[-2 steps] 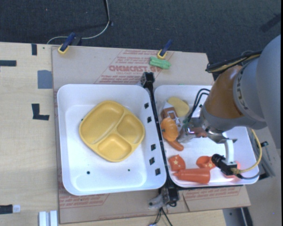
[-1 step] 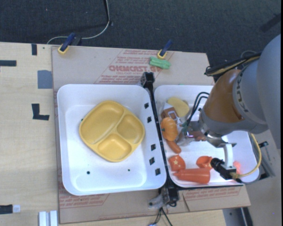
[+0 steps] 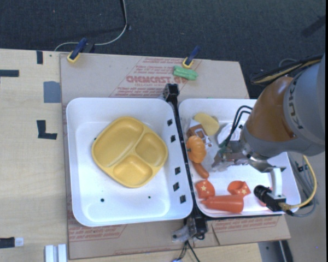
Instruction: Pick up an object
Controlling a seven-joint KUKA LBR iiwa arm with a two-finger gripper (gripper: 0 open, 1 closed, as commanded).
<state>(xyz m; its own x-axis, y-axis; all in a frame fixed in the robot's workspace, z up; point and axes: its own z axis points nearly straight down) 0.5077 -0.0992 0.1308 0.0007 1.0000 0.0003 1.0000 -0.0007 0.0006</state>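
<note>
Plainly, the arm (image 3: 287,113) has its gripper (image 3: 225,160) low inside the right bin (image 3: 295,192), and whether it has closed on anything cannot be told from this slanted overhead view. As I judge it, the step in hand is the descent onto a toy food piece, and it goes well only if the tool settles squarely over one item and not over the gap between several. The nearest candidates are crowded, so a grasp may nudge a neighbour or catch two at once; a steady vertical approach and a straight lift afterwards would serve best.

Taking the black divider (image 3: 176,146) between the bins as the landmark: just right of it, at mid-height, sits an orange round fruit (image 3: 196,148), with a small brownish packet (image 3: 197,130) touching it above and a yellow banana-like piece (image 3: 207,123) a little further right and up. Below the fruit lies a short orange sausage-like piece (image 3: 201,171). Near the divider's lower end are a red pepper-like piece (image 3: 204,189) and a long red-orange carrot-like piece (image 3: 224,203); another red piece (image 3: 239,188) lies further right, below the gripper.

Left of the divider, the left bin (image 3: 79,201) holds a yellow sectioned plate (image 3: 129,151), tilted in plan, well apart from the gripper.
</note>
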